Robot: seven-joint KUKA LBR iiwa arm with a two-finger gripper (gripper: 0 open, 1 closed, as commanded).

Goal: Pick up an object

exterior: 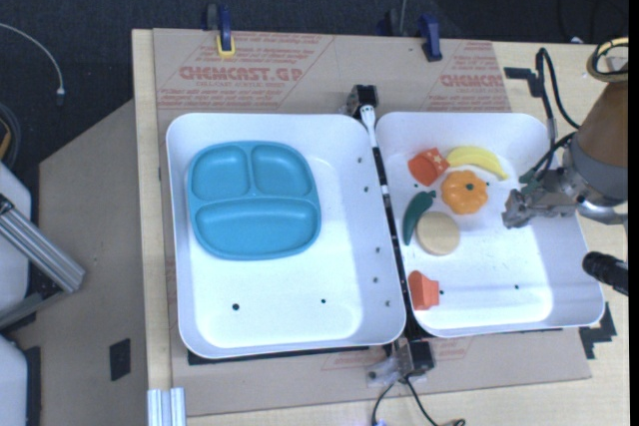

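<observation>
Two shallow white bins sit side by side on the bench, the left bin (200,314) and the right bin (499,309). Nearest the camera, at about seven o'clock in the right bin, lies one small orange-red block (423,290), apart from the rest. Farther in, five toy foods cluster in the bin's left half: one round cream-coloured disc (437,233), one green pepper-like piece (414,213) just beside it at nine o'clock, one orange pumpkin (465,192) touching the disc at one o'clock, one red-orange wedge (427,166) near eleven o'clock of the pumpkin, and one yellow banana (478,160), curved and glossy, at the far edge of the group. That makes six objects for picking, all resting on the bin floor. The gripper (519,211) hangs at three o'clock of the pumpkin, near it but apart; nothing sits between its fingers, and whether they are spread or closed I cannot tell. The left bin holds one blue divided plate (256,200) with three compartments, toward its far left.
</observation>
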